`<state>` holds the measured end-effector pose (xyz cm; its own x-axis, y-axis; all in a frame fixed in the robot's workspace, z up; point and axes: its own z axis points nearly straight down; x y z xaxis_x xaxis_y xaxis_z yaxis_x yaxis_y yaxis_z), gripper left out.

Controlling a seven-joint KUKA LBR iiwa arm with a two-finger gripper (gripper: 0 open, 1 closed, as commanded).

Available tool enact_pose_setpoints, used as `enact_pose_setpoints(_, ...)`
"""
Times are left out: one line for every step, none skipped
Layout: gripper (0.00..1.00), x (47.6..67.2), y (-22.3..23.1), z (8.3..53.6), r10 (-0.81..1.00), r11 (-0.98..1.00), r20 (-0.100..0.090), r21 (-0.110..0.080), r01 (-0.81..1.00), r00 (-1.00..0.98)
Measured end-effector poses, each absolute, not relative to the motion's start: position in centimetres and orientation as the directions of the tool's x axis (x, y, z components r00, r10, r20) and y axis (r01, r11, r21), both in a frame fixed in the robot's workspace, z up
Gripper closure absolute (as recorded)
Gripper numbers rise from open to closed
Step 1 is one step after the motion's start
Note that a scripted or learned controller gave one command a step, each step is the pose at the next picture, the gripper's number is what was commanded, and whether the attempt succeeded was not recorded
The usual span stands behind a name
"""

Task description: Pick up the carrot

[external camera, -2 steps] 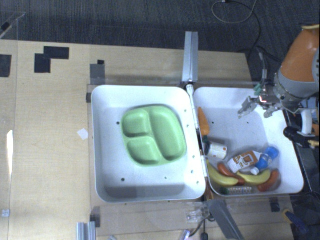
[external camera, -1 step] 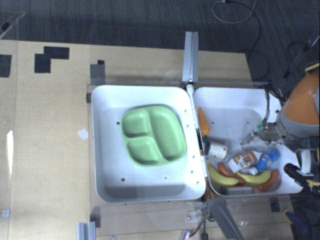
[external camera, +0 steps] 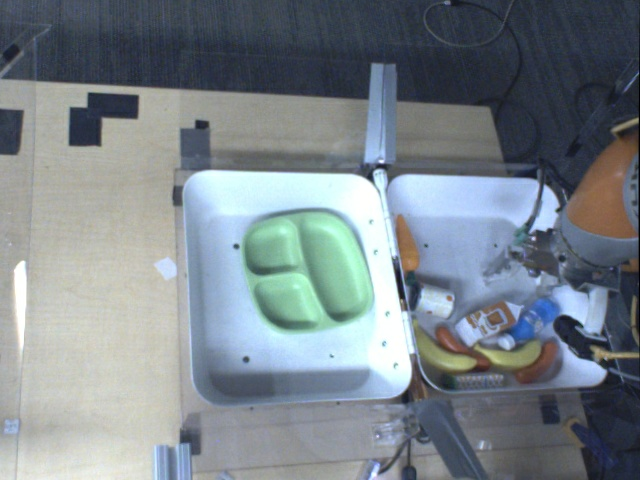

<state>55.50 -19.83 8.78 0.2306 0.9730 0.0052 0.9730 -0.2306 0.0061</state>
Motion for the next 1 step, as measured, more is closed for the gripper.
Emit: enact_pose_setpoints(1.00,55.84,-19.84,9.80,0.974,-0.229,0.005,0.013,0.973,0.229)
